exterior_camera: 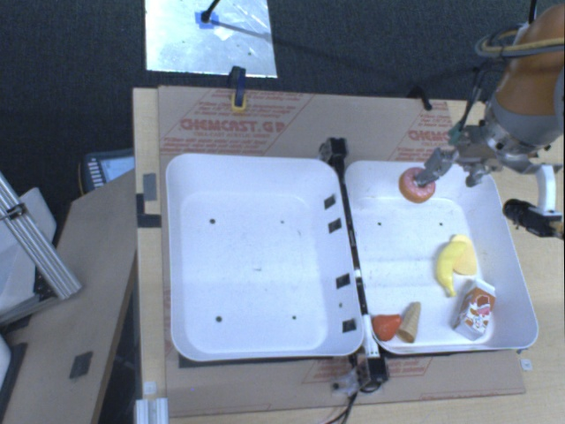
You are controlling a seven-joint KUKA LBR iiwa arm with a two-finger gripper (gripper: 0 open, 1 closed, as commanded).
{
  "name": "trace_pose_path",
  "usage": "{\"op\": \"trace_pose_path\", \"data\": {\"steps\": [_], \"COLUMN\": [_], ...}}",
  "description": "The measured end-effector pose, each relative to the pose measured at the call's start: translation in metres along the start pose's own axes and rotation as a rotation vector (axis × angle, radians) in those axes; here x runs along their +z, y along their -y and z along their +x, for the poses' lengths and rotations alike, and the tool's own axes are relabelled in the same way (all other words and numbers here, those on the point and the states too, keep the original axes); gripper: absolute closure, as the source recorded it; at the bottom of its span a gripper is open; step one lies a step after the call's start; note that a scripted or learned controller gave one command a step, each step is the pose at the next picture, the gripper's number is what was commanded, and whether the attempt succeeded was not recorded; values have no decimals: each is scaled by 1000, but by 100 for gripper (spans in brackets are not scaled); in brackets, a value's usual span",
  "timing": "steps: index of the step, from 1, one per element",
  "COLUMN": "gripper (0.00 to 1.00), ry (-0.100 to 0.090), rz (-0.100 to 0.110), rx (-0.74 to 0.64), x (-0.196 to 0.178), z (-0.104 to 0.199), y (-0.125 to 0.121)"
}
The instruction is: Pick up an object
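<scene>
Two white bins [252,263]: one donut [416,186], banana [455,263], carton [475,313], cone [409,321]; gripper [450,168] state unclear.

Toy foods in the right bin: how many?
5: donut at the far rim by the pincer, banana mid-right, milk carton, ice-cream cone and strawberry along the near edge.

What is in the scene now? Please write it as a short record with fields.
left bin: white, no objects seen inside
right bin: white, holds all the objects
donut: pink, far edge of right bin
banana: yellow, right side
carton: small, near right corner
cone: near edge, beside a red piece
gripper: over the donut
</scene>
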State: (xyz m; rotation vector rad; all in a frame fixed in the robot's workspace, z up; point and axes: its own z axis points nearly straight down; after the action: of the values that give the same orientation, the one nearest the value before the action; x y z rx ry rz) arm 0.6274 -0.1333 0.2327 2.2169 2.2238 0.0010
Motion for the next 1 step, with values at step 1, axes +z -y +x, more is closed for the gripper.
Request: {"op": "trace_pose_path", "data": {"steps": [1], "gripper": [0], "ry": [1], "rz": [3], "rx": [7], "x": [76], "z": [-75], "y": [-4]}}
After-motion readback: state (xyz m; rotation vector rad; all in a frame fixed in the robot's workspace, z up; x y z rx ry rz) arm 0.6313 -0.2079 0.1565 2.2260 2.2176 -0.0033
